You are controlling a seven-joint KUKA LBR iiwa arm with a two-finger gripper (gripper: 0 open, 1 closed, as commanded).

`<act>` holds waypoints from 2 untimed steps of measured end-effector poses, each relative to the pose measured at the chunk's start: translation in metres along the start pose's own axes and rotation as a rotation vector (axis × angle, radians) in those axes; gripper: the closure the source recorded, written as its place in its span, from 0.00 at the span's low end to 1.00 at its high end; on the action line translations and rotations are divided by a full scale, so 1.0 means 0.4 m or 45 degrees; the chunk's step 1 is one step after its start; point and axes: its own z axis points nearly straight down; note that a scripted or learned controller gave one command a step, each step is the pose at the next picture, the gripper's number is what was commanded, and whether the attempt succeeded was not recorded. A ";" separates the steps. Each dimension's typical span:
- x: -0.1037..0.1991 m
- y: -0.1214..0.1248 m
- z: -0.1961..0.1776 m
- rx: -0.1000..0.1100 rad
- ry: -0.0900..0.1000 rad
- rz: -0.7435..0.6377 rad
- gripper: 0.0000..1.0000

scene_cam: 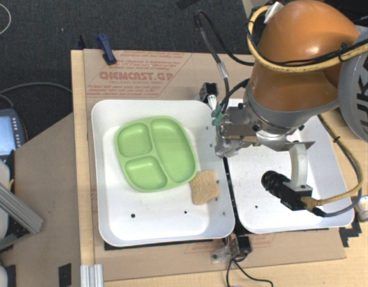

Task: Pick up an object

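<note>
A light green plate with three compartments lies in the left bin, toward its back. A tan, roughly square piece like a slice of bread lies flat on the bin floor, touching the plate's front right corner. My gripper hangs under the orange wrist, over the seam between the two bins and just behind and to the right of the tan piece. I see nothing held in it.
The arm's bulk covers the back of the right bin. A black connector with a cable juts over that bin's floor. Cables trail behind the bins across the cardboard sheet.
</note>
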 end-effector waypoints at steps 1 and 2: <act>-0.173 -0.003 -0.525 -0.042 0.002 0.016 1.00; 0.118 -0.004 -0.426 -0.006 0.000 -0.007 1.00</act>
